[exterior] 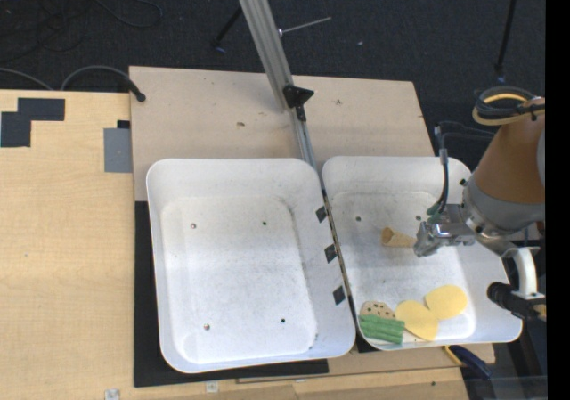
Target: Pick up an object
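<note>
My gripper (426,241) hangs low over the middle of the right bin (392,183), reaching in from the right on the grey arm with its orange band. A small tan wedge-shaped piece (396,237) lies on the bin floor just left of the fingertips, touching or almost touching them. At the bin's near edge lie two yellow rounded pieces (434,310), a green ridged piece (383,329) and a brown spotted cookie-like disc (378,309). Nothing visibly sits between the fingers.
The left bin (233,260) sits beside the right one, split from it by a ridge with black clips (330,252). A slanted aluminium rail (267,42) rises behind the bins. Cables lie on the dark floor beyond the bench.
</note>
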Controlling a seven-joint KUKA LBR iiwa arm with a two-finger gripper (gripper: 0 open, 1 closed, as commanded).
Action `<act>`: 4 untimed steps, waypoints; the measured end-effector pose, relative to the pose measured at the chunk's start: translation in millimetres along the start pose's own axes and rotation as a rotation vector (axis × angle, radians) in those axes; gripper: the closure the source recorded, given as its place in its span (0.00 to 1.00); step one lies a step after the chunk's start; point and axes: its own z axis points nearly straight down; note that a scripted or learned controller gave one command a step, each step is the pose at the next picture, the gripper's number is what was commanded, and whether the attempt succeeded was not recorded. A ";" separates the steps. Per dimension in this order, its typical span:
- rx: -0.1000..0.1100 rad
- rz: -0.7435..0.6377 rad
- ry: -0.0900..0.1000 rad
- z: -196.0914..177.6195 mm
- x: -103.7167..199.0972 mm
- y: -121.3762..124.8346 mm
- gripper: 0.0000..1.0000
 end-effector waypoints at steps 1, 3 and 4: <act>0.000 0.001 -0.001 -56.7 -10.2 -3.2 1.00; 0.004 -0.004 0.003 -80.1 48.0 11.0 1.00; 0.005 -0.004 0.003 -85.4 106.9 14.3 1.00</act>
